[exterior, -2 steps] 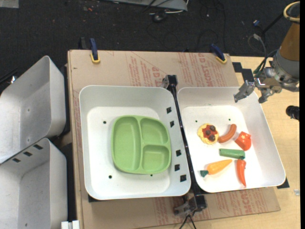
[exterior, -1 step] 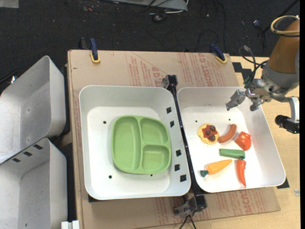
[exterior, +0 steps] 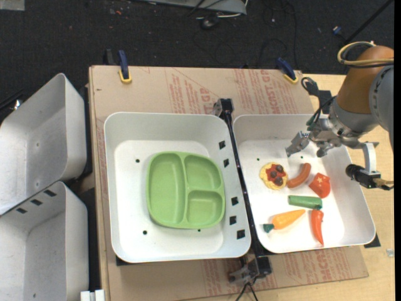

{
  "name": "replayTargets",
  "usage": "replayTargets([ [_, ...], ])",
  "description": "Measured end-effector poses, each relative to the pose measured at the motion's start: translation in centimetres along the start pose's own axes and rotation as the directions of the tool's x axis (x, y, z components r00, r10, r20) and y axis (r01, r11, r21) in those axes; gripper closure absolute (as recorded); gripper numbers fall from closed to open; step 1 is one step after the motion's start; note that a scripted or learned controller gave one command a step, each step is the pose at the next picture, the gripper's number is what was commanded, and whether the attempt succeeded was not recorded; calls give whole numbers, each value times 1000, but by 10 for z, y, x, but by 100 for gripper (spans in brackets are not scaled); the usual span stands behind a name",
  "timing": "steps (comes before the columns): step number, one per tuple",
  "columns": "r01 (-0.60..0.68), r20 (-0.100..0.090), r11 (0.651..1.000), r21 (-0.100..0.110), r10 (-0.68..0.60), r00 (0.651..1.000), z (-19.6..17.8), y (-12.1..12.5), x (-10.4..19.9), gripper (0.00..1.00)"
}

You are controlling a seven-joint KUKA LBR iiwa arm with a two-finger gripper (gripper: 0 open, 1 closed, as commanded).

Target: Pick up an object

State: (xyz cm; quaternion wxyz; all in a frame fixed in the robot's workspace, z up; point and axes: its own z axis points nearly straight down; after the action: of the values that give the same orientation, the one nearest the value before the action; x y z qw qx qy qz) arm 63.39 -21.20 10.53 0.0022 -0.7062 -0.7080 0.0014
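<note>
A: White plastic, two shallow bins side by side on the counter [exterior: 163,83]. Left bin [exterior: 119,187] carries a green divided plate [exterior: 186,190], flat, near its middle. Right bin [exterior: 357,227] carries the toy food, all clustered toward its centre and near edge

B: Which pieces?

A: A small pizza round [exterior: 274,175], a sausage [exterior: 299,174] just beside it, a red piece [exterior: 319,184] that I can't name surely, a green stick, maybe a bean or cucumber [exterior: 304,200], a carrot [exterior: 285,219], a red chili [exterior: 317,226]. All lie loose and apart enough, I judge, for fingers to drop beside one

B: And the gripper?

A: The gripper [exterior: 311,144] hangs over the far part of the right bin, fingers spread, nothing between them. It sits above and beyond the sausage, not touching it

B: Why there?

A: Looks like an approach stance: open over the pile so it can descend. The sausage and pizza round are nearest. No object is lifted yet
</note>
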Motion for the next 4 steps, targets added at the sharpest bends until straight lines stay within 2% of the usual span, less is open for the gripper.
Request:
replayTargets([
  [1,1,3,1000,-8,-1,1000,-15,2,0,100],
  [3,0,4,1000,-12,0,1000,-141,-4,-2,100],
  [4,0,3,1000,-10,0,1000,-166,-3,-2,100],
])
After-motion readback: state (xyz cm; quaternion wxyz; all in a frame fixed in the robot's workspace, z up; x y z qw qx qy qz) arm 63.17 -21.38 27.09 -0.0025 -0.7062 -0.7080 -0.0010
